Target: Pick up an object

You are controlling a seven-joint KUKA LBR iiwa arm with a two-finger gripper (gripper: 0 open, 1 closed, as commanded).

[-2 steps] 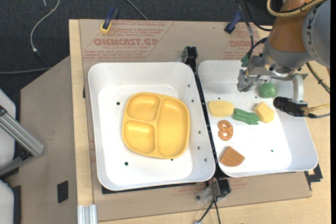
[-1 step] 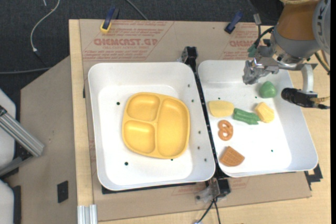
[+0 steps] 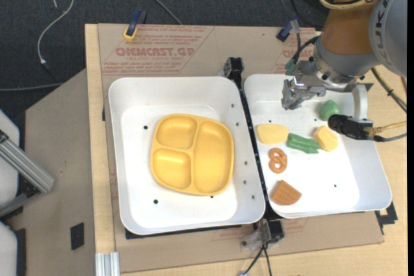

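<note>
- In the right bin, near its back-left part, the gripper hangs off the grey arm with the orange band, which comes in from the upper right.
- Honestly can't tell if the gripper is open or closed from this angle, it's just a dark metal clump seen from above. Nothing visibly caught in it either.
- Bunch of small food toys sit on that bin's floor: a pale yellow piece just below the gripper, a green bean-looking thing to its right, and a yellow wedge touching or nearly touching the green one's right end.
- There's also a rounder green piece further back, right beside the gripper, partly behind a black bit of hardware with a cable.
- A little orange pretzel lies in front of the pale yellow piece, and an orange-brown wedge, maybe a cookie or pizza slice, is closest to the front edge.
- The left bin holds a yellow divided plate with three compartments, sitting about in the middle, well apart from the arm.
- Both bins rest on a cardboard sheet with red print, two blue clips at its back edge.
</note>
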